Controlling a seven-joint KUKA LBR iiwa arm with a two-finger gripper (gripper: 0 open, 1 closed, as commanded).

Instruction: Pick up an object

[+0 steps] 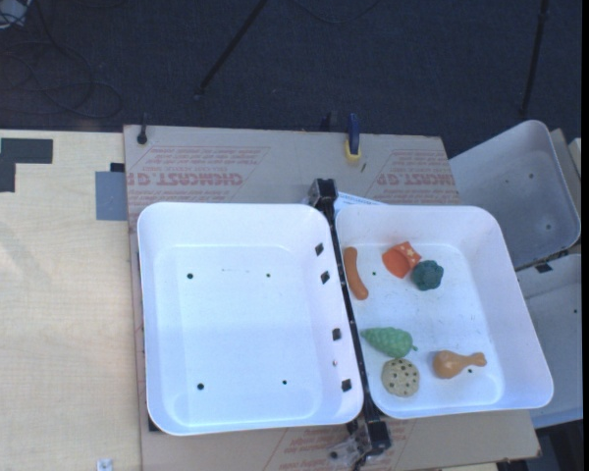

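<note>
Six small things lie in the right bin (515, 292), any of them a candidate for picking. Whether the gripper is released or clenched I cannot tell from here.

An orange sausage (354, 273) lies close along the bin's left wall, its long axis running from far edge to near edge, tilted a little. Just to its right, toward the far edge, an orange-red block (401, 259) touches or nearly touches a dark teal lump (427, 275).

Nearer the near edge, a green leafy piece (388, 340) lies crosswise, its narrow tip pointing right and slightly toward the near edge. A round speckled cookie (401, 377) lies flat just on its near side. A brown drumstick (458, 363) lies to the right of the cookie, its long axis across the bin with the thin end pointing to the right wall.

Bare white floor runs along the right wall and across the middle of this bin, between the two groups.

The left bin (157, 312) shows a white floor with a few dark dots. Black clips (335, 334) sit along the seam where the bins meet.

Both bins rest on a cardboard sheet (226, 170) with red print, laid on a pale wooden bench (49, 312). A blue and yellow clamp (352, 137) grips the sheet's far edge. Beyond is dark floor (373, 47) with cables.
</note>
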